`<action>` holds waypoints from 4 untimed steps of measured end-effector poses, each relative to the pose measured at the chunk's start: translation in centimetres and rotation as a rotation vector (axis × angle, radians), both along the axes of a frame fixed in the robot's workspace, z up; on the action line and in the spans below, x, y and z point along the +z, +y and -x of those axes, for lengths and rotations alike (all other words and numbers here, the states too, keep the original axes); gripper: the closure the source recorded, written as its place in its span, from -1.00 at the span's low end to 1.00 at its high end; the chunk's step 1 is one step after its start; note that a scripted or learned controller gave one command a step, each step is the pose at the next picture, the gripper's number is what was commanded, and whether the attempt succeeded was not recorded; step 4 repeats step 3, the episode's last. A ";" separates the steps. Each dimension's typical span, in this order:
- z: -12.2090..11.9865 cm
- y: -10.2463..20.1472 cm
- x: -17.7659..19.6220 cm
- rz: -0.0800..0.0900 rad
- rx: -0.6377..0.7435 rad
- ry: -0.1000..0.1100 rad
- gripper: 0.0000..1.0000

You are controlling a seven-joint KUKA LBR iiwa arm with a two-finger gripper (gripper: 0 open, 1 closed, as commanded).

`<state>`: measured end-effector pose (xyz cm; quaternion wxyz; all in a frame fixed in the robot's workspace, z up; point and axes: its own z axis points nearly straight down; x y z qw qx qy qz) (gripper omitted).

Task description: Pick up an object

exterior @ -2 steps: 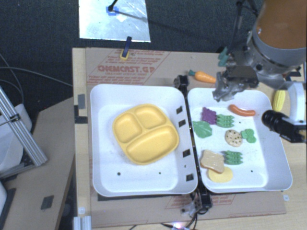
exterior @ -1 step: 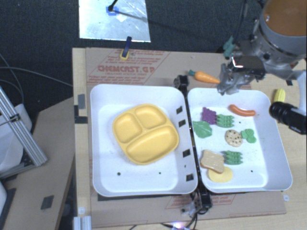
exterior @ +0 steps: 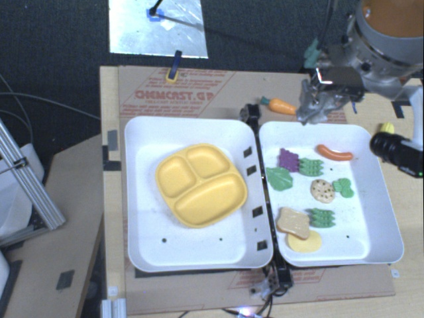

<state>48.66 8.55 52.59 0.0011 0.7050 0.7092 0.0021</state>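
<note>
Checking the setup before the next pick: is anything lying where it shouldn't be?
Yes. A toy carrot lies on the cardboard behind the right bin, outside both bins, while the other toy foods sit inside that bin. The yellow divided plate in the left bin sits turned at an angle to the bin's walls.

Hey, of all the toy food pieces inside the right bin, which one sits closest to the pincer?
The orange-red hot dog sausage, lying at the bin's far edge just below the pincer. The purple grapes lie slightly farther, and the other pieces farther still.
</note>
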 end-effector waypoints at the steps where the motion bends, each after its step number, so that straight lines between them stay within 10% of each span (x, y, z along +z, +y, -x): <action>1: 0.1 -3.2 -9.7 0.003 -0.007 0.012 1.00; 4: 0.0 -2.2 -5.5 0.000 -0.001 -0.003 1.00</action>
